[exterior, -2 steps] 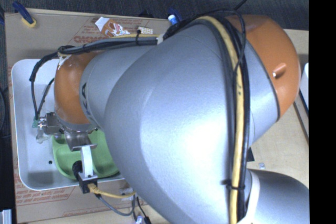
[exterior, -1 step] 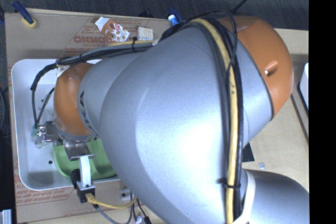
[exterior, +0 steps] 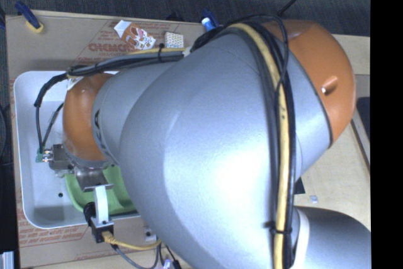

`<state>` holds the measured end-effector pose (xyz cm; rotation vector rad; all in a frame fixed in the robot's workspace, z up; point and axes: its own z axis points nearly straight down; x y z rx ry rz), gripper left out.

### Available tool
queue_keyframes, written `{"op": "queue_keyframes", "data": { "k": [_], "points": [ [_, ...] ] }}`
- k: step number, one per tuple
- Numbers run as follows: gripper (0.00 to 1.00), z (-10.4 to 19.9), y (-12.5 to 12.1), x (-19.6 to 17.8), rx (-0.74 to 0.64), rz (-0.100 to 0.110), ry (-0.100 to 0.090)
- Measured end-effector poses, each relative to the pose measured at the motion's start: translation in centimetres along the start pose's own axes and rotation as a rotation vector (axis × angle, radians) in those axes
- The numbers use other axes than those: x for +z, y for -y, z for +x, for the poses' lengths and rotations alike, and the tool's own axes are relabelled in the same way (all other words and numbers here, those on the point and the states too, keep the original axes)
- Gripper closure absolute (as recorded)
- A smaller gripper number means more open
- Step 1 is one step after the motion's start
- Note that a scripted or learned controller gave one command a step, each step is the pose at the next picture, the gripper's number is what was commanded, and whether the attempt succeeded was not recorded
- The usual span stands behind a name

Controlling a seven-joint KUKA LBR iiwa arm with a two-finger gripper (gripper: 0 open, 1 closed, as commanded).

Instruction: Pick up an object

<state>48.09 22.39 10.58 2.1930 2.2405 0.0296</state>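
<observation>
The grey arm with its orange band (exterior: 82, 116) reaches over the left white bin (exterior: 24, 135) and covers most of the view. My gripper (exterior: 66, 164) points down into the bin's near half, with most of it hidden under the wrist. A pale green object (exterior: 79, 193) lies on the bin floor right under and beside the gripper. The arm hides part of it. Whether the gripper touches it cannot be seen.
The bin rests on brown cardboard (exterior: 94, 41). Behind it lie a small printed packet (exterior: 135, 36) and a tan square (exterior: 174, 41). Blue clamps sit at the back left (exterior: 28, 16) and back middle (exterior: 208, 21). The bin's left floor (exterior: 44, 198) is bare.
</observation>
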Motion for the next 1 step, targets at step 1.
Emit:
{"op": "queue_keyframes", "data": {
  "k": [1],
  "points": [
    [0.0, -0.47, -0.05, 0.03, 0.006, 0.001, 0.007]
  ]
}}
